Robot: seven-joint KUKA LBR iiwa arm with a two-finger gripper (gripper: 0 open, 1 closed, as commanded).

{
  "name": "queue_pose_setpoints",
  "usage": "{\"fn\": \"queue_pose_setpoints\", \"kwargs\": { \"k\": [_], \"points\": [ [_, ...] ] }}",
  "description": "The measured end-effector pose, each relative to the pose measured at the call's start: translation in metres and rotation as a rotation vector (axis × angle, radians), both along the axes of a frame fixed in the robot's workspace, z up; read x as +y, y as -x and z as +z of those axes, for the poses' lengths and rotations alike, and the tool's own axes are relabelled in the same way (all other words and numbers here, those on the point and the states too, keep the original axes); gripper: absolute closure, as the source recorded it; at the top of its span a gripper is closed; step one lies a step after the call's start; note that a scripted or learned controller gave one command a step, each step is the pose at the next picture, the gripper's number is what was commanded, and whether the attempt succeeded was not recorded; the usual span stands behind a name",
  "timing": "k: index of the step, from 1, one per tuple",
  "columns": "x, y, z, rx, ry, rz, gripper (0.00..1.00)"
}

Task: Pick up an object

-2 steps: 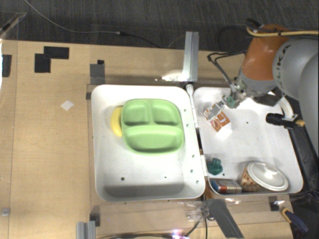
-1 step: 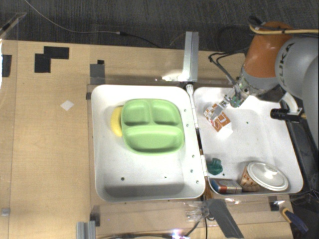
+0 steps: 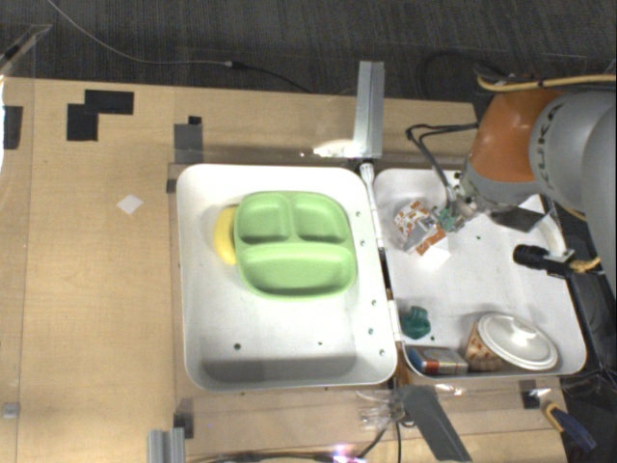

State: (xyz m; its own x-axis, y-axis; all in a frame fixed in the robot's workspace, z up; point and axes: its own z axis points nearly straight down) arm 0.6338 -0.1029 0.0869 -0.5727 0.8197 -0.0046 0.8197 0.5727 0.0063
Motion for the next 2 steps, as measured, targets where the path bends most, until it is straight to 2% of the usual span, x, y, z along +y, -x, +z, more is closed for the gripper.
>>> {"fn": "queue_pose_setpoints", "kwargs": {
  "k": [1, 2],
  "points": [
    [0.001, -0.003, 0.014, -0.01, 0.001, 0.002, 1.0],
    [0.054, 0.011, 0.1, 0.0, -0.001, -0.142, 1.0]
  ]
}}
